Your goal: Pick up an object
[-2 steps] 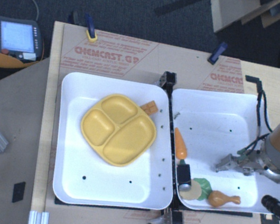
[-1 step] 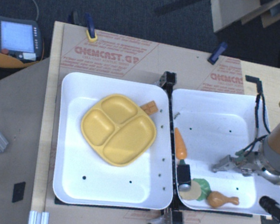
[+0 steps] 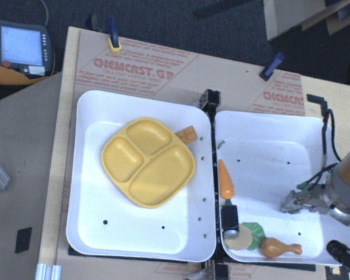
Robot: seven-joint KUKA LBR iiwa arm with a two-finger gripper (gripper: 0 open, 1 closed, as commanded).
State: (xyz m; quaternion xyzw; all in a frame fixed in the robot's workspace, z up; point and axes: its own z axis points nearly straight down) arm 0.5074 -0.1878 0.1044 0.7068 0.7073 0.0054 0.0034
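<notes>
My gripper hangs low over the right bin, near its right-hand middle, with bare white floor under it. An orange carrot lies along that bin's left wall. In the front left corner sit a black block, a green round piece, a beige disc and a brown drumstick. All of these lie apart from the gripper, to its left and front.
The left bin holds a yellow divided plate with a small brown block at its far right edge. A black cable runs along the right bin's far right corner. A teach pendant sits off the bench at left.
</notes>
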